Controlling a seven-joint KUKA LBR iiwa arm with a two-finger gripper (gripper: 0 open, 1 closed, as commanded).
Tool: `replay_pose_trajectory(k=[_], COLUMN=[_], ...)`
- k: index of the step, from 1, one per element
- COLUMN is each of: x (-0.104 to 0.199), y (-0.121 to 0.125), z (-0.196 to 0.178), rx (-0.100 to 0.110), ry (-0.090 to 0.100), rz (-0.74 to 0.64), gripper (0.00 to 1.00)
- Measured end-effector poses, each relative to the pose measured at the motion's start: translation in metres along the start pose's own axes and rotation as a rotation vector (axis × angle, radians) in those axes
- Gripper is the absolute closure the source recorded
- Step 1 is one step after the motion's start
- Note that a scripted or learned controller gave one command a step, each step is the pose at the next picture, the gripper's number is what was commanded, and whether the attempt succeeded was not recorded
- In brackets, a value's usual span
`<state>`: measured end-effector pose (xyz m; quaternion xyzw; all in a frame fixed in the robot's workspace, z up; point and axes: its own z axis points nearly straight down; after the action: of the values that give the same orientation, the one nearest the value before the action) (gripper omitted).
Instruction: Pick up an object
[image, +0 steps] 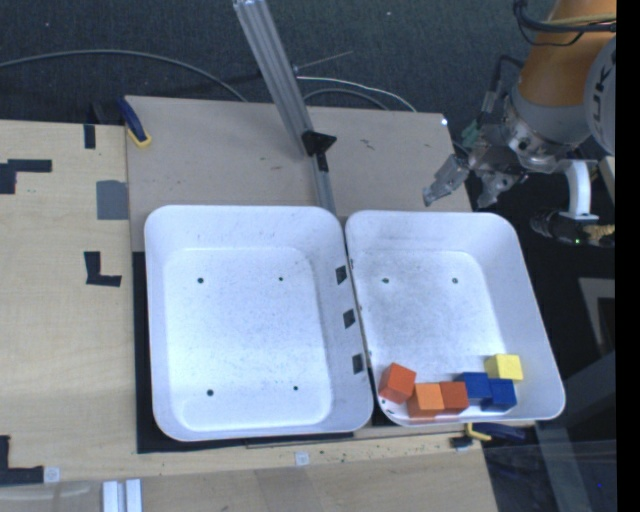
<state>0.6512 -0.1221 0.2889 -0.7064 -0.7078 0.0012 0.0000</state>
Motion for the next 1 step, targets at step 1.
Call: replay_pose_trajectory(k=[1], x=[-0.0687], y=[-0.0529], z=[0.0298], rx=[0.004], ry=[-0.001], rz=[0.009], gripper=[0.00])
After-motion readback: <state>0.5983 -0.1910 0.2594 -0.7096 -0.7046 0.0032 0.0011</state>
